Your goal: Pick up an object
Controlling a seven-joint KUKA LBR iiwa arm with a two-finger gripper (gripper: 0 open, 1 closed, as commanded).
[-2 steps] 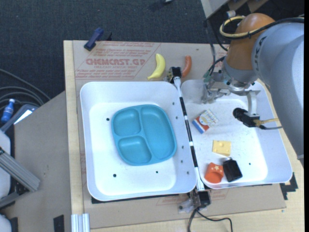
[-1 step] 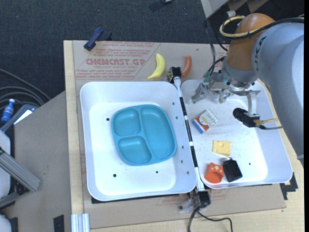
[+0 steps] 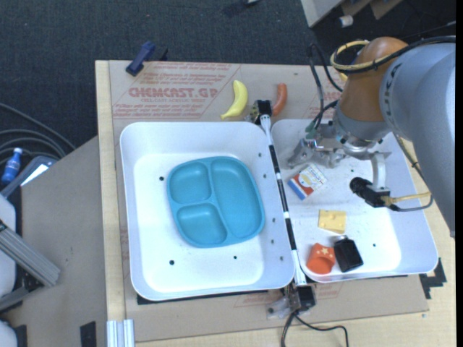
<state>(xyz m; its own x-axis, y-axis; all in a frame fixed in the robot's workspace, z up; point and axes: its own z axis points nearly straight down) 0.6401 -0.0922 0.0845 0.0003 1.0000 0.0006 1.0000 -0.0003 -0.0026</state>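
Orange-banded arm's end effector (image 3: 312,147) sits at the right bin's (image 3: 412,255) 11 o'clock, just above the small carton (image 3: 307,181), can't tell its state, so nothing's picked yet.

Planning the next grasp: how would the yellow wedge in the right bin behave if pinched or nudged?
The yellow wedge lies flat on the right bin floor, so it probably won't roll or tip. Its low profile may make a pinch from above tricky. It looks like a small toy, likely light, so a nudge would probably slide it.
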